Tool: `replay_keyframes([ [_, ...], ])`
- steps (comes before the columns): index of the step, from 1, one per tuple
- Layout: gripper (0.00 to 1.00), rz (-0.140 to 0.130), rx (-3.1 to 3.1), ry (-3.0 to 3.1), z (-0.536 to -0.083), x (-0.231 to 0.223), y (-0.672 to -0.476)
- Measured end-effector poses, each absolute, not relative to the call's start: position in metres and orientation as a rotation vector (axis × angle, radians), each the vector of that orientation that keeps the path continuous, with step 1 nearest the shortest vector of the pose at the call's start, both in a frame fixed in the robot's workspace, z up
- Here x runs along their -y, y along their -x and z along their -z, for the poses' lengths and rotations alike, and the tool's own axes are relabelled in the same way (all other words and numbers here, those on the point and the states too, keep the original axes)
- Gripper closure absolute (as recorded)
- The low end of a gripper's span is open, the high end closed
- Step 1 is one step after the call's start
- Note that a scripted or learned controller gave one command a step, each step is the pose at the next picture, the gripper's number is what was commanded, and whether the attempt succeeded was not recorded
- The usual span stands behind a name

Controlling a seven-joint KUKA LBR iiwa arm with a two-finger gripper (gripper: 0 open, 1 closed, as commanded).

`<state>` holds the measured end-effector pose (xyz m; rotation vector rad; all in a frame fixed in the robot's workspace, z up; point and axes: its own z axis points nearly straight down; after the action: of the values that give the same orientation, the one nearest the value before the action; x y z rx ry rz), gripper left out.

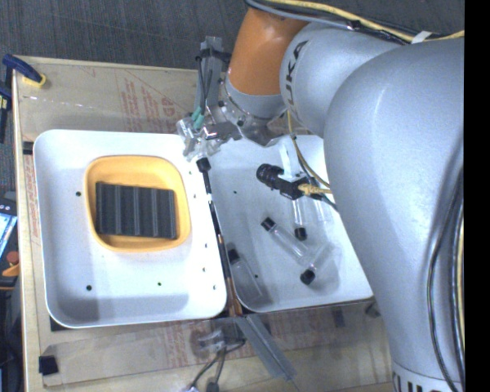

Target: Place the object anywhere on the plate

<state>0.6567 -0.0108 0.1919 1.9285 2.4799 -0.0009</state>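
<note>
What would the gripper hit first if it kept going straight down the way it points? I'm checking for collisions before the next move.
Most likely the raised rims where the left bin and right bin meet; the gripper hangs about over that seam, though depth is unclear.

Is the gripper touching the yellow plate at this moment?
Apart. In the camera view the gripper sits over the left bin's upper right corner, with a strip of bare white bin floor between it and the plate.

- The left bin (57,219) looks like smooth white plastic, a bit shiny.
- The plate (137,172) in it is yellow, smooth and dull.
- The dark ribbed block (137,211) on the plate looks matt.
- The arm (384,137) is smooth grey with a glossy orange band (261,47).
- The bench (106,96) looks like pale wood.
- The small tubes (298,247) in the right bin look clear and shiny.
</note>
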Motion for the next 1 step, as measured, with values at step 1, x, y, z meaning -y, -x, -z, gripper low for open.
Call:
replay_keyframes([
  [1,1.00,0.005,-2.623,-1.737,-0.2096,-0.0103,-0.6298],
])
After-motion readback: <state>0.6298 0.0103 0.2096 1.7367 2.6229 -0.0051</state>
